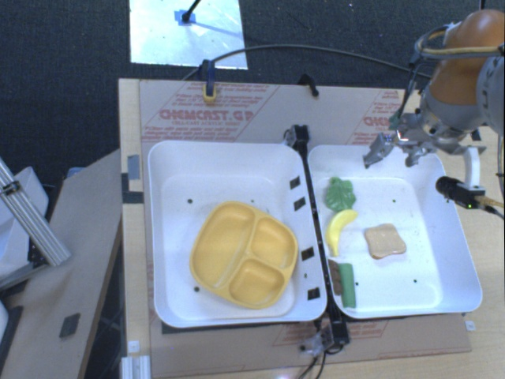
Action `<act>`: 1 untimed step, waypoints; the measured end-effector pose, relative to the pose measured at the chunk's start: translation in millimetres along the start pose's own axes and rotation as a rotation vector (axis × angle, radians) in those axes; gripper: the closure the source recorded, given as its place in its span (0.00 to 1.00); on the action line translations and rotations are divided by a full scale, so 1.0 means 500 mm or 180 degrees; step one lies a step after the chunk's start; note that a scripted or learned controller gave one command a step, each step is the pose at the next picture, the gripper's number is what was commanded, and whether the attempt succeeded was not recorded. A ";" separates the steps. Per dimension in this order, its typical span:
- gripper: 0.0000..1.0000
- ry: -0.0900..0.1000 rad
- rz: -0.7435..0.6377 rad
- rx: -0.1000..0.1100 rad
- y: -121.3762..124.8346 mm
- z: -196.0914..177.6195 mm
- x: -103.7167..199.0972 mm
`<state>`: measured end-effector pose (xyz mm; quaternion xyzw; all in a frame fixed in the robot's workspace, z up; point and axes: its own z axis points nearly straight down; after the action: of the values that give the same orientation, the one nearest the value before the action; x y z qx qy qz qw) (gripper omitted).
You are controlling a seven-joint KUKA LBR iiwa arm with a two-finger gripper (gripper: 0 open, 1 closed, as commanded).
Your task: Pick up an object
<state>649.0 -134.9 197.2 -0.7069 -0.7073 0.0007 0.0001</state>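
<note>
In the right bin lie a green leafy toy, a yellow banana, a tan slice of toast and a green stick beside a brown piece at the bin's left wall. My gripper hovers above the far edge of the right bin, its two fingers spread apart and open with nothing between them. It is up and to the right of the green leafy toy.
The left bin holds a yellow divided plate. A black divider runs between the two bins. The cardboard sheet lies under both bins.
</note>
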 end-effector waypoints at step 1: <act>0.00 0.0001 -0.0004 -0.0002 0.009 0.085 0.001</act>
<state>653.5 -134.4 154.9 -0.7065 -0.7077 0.0004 0.0000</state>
